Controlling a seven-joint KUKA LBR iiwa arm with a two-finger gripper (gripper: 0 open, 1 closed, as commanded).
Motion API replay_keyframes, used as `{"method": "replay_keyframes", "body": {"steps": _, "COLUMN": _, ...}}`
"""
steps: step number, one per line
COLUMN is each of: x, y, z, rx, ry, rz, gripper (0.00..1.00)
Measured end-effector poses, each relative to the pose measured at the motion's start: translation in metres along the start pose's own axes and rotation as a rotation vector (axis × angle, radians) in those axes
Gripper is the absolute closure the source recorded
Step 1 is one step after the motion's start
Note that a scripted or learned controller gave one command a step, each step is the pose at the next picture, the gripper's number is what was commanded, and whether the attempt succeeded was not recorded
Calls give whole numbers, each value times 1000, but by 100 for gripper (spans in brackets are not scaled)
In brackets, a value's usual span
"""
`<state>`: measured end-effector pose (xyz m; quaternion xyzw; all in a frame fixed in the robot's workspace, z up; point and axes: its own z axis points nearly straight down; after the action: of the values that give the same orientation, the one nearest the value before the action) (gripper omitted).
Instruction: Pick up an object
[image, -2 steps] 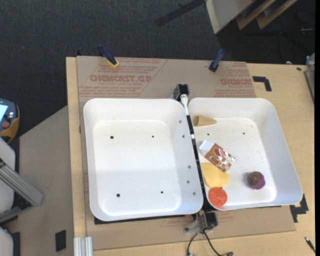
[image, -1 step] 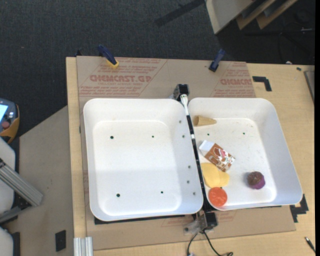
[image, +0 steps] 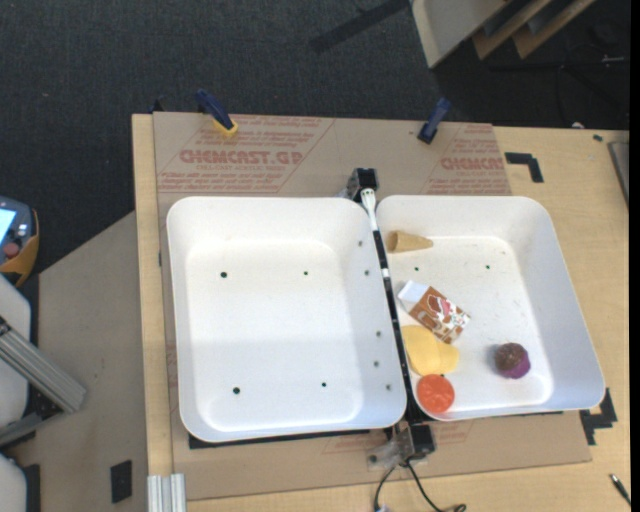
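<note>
Five things are seen in the right shallow white bin (image: 560, 290): a tan wedge (image: 409, 241), a brown-and-white crinkled packet (image: 434, 312), a flat yellow piece (image: 431, 352), an orange-red round disc (image: 435, 394), and a purple ball (image: 512, 360).

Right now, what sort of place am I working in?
Probably a robotics lab bench for pick tests: two white bins clamped side by side on a cardboard-covered bench, blue clamps at its far edge, toy items like a purple ball in the right-hand bin.
</note>
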<state>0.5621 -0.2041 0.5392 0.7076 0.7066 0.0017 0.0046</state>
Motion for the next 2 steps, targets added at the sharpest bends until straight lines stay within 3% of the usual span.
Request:
{"method": "replay_keyframes", "body": {"steps": 1, "x": 52, "y": -47, "z": 34, "rx": 13, "ry": 6, "rz": -5, "gripper": 100}}
{"method": "replay_keyframes", "body": {"steps": 2, "x": 109, "y": -78, "z": 105, "rx": 18, "ry": 7, "rz": -6, "gripper": 100}}
